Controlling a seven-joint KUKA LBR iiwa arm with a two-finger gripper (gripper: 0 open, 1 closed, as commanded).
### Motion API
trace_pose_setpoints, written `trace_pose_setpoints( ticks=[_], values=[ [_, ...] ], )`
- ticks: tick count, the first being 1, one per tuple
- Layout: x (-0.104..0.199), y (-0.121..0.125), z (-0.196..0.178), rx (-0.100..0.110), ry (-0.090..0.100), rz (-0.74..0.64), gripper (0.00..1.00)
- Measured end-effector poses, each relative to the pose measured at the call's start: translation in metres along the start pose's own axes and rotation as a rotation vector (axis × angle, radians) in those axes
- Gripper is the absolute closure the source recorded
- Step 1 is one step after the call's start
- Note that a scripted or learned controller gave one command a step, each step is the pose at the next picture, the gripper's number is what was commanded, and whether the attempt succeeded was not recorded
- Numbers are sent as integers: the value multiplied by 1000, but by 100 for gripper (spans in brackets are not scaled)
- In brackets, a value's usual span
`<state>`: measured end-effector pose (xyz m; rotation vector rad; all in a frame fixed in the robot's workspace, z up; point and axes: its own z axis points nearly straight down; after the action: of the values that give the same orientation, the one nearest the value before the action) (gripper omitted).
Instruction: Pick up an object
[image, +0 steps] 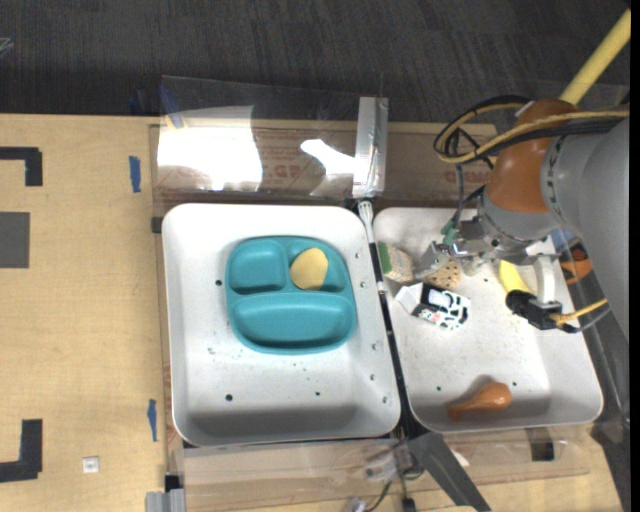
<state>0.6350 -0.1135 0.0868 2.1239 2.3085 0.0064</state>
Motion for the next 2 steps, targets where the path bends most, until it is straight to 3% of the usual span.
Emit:
trace_pose_setpoints(
  ticks=[1, 2],
  values=[
    [-65, -19, -51, 1, -3, 157, 0],
    [-79, -61, -14, -28, -9, 108, 0]
  ],
)
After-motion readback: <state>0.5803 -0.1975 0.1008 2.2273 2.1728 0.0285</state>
